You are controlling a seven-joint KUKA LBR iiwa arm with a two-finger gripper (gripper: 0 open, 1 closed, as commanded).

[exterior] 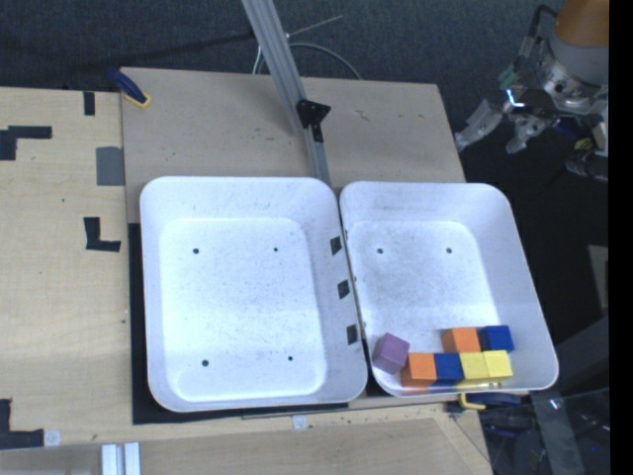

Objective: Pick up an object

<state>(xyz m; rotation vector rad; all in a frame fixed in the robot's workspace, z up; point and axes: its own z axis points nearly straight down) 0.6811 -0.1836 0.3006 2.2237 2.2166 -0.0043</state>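
Several small blocks lie bunched in the near right corner of the right bin [435,211]. A purple block [393,350] sits at the left of the bunch. Beside it run an orange block [422,366], a blue block [448,366] and two yellow blocks [485,365] along the front wall. Behind them rest a darker orange block [460,340] and another blue block [496,338]. My gripper [489,142] hangs at the top right, beyond the right bin's far corner and well away from the blocks. Its fingers are spread open with nothing between them.
The left bin [237,191] stands beside the right one, their walls touching in the middle. A slanted metal bar [282,57] crosses the back of the bench down to the bins' junction. A blue and yellow tool [130,87] lies at the far left.
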